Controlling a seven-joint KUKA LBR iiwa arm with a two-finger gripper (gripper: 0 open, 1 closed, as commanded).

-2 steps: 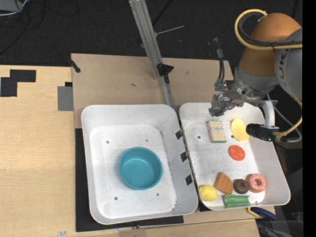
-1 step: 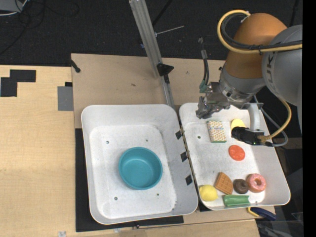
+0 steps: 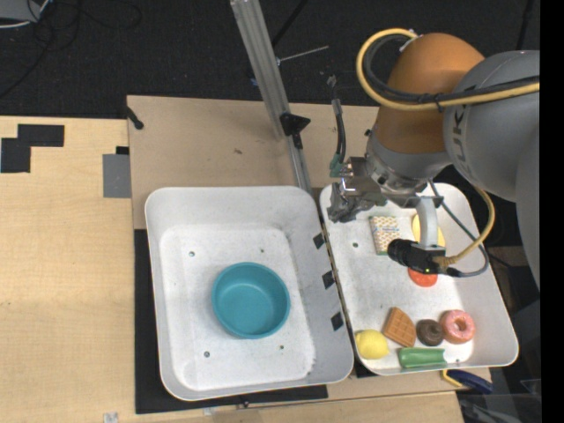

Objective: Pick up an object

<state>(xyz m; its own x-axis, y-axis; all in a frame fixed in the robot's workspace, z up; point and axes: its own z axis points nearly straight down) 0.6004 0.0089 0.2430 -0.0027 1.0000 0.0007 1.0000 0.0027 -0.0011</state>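
- The gripper (image 3: 345, 199) hung over the far left corner of the right bin (image 3: 366, 282), on the arm reaching in from the right. From that angle I honestly couldn't tell whether it was spread or pressed together.
- All the pickable stuff was in that right bin, well apart from the gripper at the near end.
- Closest to me, along the front edge, were a yellow lemon-shaped piece (image 3: 373, 345) and a green stick (image 3: 420, 357) lying flat just beside it.
- One row back was an orange waffle square (image 3: 399, 327), tilted and touching the lemon piece. To its right were a brown donut (image 3: 430, 331) and a pink donut (image 3: 457, 325), side by side and touching.
- Over in the left bin (image 3: 176, 236), a teal bowl (image 3: 251, 300) stood upright near the middle.
- Mid-bin on the right was a red thing (image 3: 424, 278), half hidden under the robot's hardware, so I couldn't say what it was.
- Further back, a pale patterned piece (image 3: 384, 232) lay just beside the gripper on its near side. A yellow object (image 3: 429, 232) next to it was mostly hidden.
- Past the bins, a metal rail (image 3: 264, 69) slanted up over the bench.
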